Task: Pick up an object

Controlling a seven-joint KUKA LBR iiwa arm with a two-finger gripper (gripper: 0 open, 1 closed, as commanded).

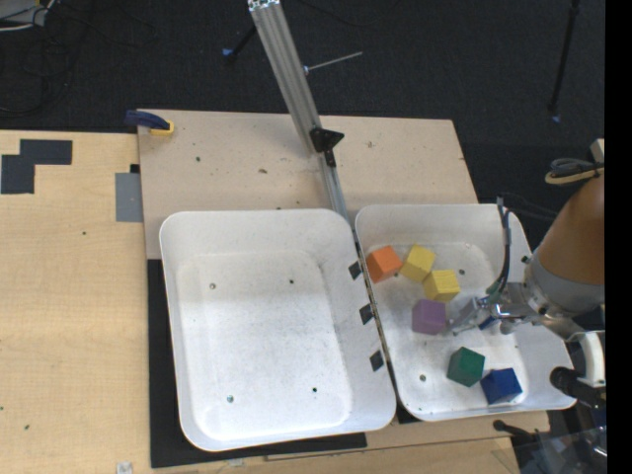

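The right bin (434, 220) holds six small blocks, and all of them rest on its floor, so nothing has been lifted yet. Near the bin's inner wall lies an orange block (384, 261), with a yellow block (419, 262) just beside it and a second yellow block (442, 284) a little further toward the bin's middle. A purple block (429, 316) sits just below those two. Toward the bin's near corner are a green block (465, 365) and a blue block (501, 384), close together.

The arm (578, 250) reaches over the bin's outer wall, and the hand (476, 314) is low inside the bin, just beside the purple block on its outer side and close to the second yellow block. Whether the hand is released or clenched I cannot tell; the metal parts blur together against the white floor, and no block is visibly caught in it.

By my reading the task is in its approach or closing step, likely aimed at the purple block. Securing a block and raising it clear of the bin is all left to do. The left bin (197, 235) plays no part so far.
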